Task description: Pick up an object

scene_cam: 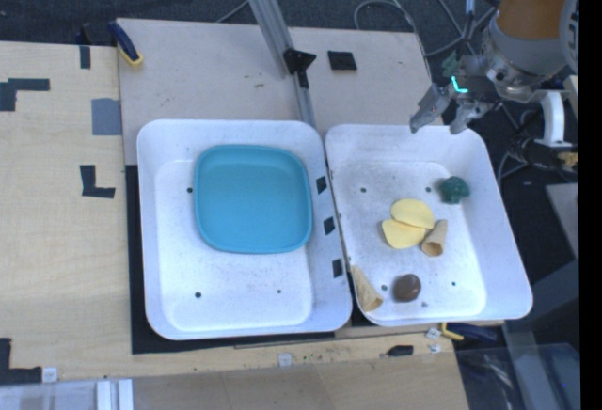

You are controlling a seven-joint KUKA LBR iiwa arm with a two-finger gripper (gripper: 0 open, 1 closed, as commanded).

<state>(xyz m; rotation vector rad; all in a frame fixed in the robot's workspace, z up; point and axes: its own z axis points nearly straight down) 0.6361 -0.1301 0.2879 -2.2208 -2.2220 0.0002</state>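
The green object [454,189] is lying near the right bin's [497,211] far corner, apart from the yellow pieces [408,223]. The gripper [440,115], released and holding nothing, is hovering above the rim; descending there risks hitting the wall.

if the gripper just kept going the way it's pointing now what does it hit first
The gripper points down and left over the right bin's far rim. Going straight on, it would likely meet that bin's bare floor first, short of the green object. Depth is hard to judge from above.
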